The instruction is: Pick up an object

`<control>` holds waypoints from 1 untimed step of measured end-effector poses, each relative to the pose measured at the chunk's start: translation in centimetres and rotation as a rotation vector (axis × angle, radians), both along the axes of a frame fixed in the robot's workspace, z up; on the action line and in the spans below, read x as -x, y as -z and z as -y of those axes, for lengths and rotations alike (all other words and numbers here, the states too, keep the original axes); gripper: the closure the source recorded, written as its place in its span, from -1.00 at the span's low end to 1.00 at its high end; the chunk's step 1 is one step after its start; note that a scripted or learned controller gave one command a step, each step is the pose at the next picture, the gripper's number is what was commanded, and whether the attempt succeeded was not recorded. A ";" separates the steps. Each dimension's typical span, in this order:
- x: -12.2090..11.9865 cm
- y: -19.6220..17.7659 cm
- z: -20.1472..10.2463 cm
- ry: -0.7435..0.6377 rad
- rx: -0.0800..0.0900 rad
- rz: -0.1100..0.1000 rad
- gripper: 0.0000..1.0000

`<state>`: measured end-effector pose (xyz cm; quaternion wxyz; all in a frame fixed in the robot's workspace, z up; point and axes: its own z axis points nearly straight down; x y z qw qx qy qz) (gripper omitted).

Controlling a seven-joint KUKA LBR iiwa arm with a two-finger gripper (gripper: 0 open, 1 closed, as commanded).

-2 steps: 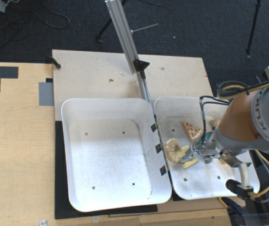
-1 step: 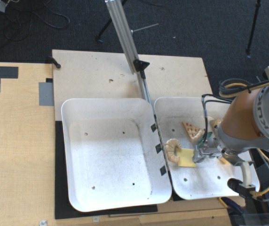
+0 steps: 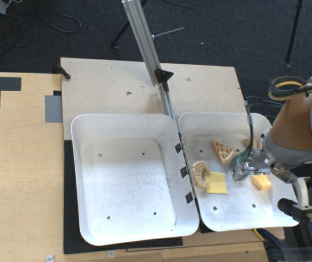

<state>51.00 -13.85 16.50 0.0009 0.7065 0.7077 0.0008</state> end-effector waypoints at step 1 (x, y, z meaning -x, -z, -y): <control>0.1 -4.5 -0.6 0.000 0.000 -0.001 1.00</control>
